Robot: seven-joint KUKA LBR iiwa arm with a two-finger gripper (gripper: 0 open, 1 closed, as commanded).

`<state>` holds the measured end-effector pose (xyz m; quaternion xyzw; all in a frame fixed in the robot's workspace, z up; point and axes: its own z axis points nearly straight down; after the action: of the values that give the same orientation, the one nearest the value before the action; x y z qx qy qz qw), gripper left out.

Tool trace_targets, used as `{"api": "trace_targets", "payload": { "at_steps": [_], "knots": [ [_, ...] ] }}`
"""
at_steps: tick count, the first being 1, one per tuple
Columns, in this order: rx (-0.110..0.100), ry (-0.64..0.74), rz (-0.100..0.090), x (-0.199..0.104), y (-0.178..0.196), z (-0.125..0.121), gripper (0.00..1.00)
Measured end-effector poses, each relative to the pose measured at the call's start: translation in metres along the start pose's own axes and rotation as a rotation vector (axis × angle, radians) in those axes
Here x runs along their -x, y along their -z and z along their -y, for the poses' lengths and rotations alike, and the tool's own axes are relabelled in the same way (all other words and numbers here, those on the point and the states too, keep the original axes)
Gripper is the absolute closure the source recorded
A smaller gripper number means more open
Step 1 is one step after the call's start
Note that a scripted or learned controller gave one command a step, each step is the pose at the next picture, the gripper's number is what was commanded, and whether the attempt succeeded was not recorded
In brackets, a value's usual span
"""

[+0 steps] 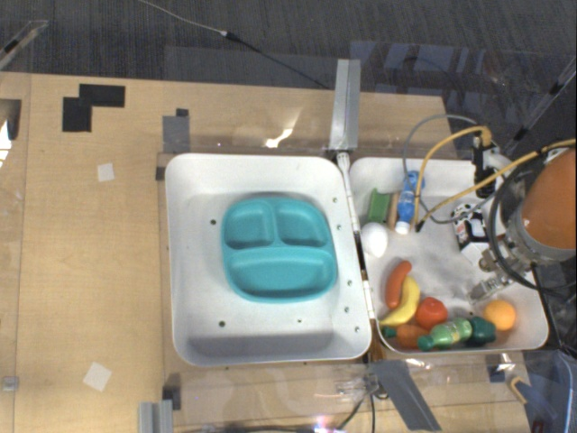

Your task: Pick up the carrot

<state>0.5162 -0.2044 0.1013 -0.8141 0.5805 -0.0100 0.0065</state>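
Here you see the wooden bench (81, 269), which carries two shallow white bins side by side. The left bin (194, 332) holds a teal divided plate (275, 247), which lies flat near the bin's centre with its three compartments facing up. The right bin (532, 332) holds the loose items and receives the arm (552, 207), which reaches in from the right edge, its orange band uppermost, with yellow and grey cables (446, 152) looping over the bin's far half.

The claw (491, 282) sits low over the right side of the right bin, just left of an orange (499, 315) and well apart from the carrot. You cannot tell from this view how far the fingers stand apart, and nothing can be seen between them.

The carrot (397, 282) lies in the near left part of the right bin, slanted, its upper end pointing toward the bin's centre. A banana (405, 305) lies against its lower right side, touching it. A tomato (431, 311) sits just right of the banana. A green toy (460, 332) lies along the near wall, between the tomato and the orange. An orange-red piece (408, 336) rests beside the near left corner, below the banana.

At the far left of this bin, a green block (378, 206) stands beside a blue bottle (407, 201). A white egg (374, 239) rests just below the green block, near the wall between the bins
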Motion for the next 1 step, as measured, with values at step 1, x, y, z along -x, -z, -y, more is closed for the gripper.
{"api": "trace_targets", "payload": {
  "at_steps": [1],
  "knots": [
    [0.001,0.0,0.001,0.0002,-0.0004,-0.0003,0.0]
  ]
}}
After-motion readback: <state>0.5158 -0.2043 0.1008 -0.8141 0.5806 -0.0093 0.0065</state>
